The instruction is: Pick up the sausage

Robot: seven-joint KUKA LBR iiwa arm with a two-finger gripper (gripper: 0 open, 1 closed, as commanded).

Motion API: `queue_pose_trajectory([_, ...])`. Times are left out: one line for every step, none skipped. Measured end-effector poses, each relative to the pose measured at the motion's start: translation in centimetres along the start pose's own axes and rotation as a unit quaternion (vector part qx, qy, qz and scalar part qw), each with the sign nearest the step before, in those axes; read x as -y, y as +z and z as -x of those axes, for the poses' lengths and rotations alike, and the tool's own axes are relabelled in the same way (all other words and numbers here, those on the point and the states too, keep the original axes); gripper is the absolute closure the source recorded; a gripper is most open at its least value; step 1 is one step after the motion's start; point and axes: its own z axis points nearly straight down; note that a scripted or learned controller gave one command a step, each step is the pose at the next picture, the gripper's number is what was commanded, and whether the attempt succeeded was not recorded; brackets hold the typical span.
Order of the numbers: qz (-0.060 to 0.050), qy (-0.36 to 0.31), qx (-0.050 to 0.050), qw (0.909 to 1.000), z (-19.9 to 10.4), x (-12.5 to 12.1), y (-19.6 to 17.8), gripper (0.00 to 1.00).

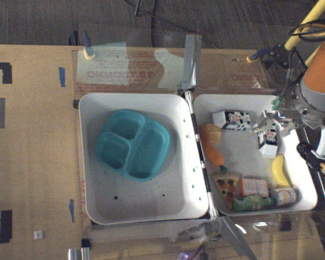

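The sausage (210, 132) is a short tan-brown piece lying at the left side of the right bin (309, 199), close to the divider. Just below it lies an orange carrot (215, 156). My gripper (268, 124) hangs over the upper right part of that bin, just above a small white carton (269, 141). It is well to the right of the sausage and apart from it. The grey arm with its orange band (318, 69) comes in from the right edge.
In the right bin are a cow-print carton (232, 119), a banana (280, 171), a pizza slice (226, 183), a red box (253, 187), a green item (252, 203) and a can (285, 196). A teal divided plate (132, 143) lies in the left bin (97, 199).
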Motion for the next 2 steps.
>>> queue_pose_trajectory([-0.001,0.026,0.0,0.9997,-4.6,2.5,0.1,0.0])
queue_pose_trajectory([-0.001,0.054,0.0,0.9985,-4.7,5.7,1.7,0.0])
